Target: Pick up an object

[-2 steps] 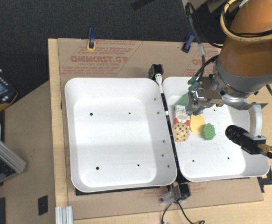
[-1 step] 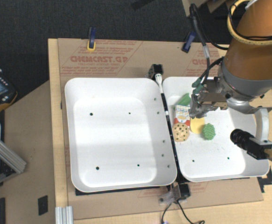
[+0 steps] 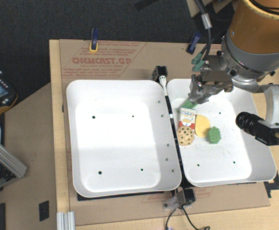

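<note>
In the right bin (image 3: 235,162) lies a small cluster of toy food near its left wall: a red and white carton with a green top (image 3: 187,117), a brown cookie (image 3: 185,136), a yellow wedge (image 3: 203,126) and a green broccoli-like piece (image 3: 214,135). My gripper (image 3: 200,97) hangs just above and behind the carton, near the bin's back left part. A green bit shows right under the gripper, touching the carton's top.
The left bin (image 3: 82,128) sits beside the right one, with a black divider strip (image 3: 170,119) between them. A black cylindrical fixture (image 3: 254,126) reaches over the right bin's right edge. Clamps (image 3: 94,40) hold the cardboard base.
</note>
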Robot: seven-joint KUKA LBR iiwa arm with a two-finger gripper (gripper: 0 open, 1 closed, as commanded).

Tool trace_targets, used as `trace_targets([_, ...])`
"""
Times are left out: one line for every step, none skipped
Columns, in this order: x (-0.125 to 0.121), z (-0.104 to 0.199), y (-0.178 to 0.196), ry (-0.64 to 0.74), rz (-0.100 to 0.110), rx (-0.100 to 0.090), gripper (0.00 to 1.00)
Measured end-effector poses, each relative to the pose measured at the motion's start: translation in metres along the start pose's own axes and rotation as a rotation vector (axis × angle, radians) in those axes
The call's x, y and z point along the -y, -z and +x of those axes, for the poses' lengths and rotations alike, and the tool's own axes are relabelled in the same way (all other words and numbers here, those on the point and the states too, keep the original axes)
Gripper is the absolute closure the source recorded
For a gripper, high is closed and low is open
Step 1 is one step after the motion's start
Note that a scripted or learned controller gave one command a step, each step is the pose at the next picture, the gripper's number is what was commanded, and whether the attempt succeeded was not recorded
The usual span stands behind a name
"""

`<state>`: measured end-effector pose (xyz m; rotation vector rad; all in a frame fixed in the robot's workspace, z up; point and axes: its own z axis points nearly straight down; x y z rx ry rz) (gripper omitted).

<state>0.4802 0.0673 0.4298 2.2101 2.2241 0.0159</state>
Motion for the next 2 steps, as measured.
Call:
trace_targets([0.002, -0.055, -0.045, -0.011, 0.017, 0.003, 1.0])
trace_targets([0.003, -0.065, -0.108, -0.009, 0.019, 0.003, 1.0])
